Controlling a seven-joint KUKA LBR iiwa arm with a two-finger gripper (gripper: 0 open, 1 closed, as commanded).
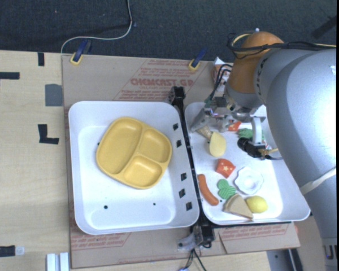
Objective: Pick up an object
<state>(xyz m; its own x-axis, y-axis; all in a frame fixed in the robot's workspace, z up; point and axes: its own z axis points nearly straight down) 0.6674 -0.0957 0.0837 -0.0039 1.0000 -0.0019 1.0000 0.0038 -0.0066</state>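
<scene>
My gripper [210, 117] is low over the far left part of the right bin [288, 199], under the grey arm and its orange band. Just below it lie a small tan piece [205, 132] and a pale yellow potato-shaped toy [217, 144]. Further toward the front are a red piece [225, 166], an orange sausage [208, 189], a green piece [226, 188], a white fried egg [249, 180], a yellow lemon [258, 204] and a tan bread wedge [237, 206]. Beside the wrist, a green piece [246, 133] and a red piece [233, 126] are partly hidden.
The left bin [85, 208] holds a yellow divided plate [134, 152]. A black divider rail [183, 151] runs between the bins. The arm's bulk covers the right bin's far right side, and a black cable [254, 147] loops by the wrist.
</scene>
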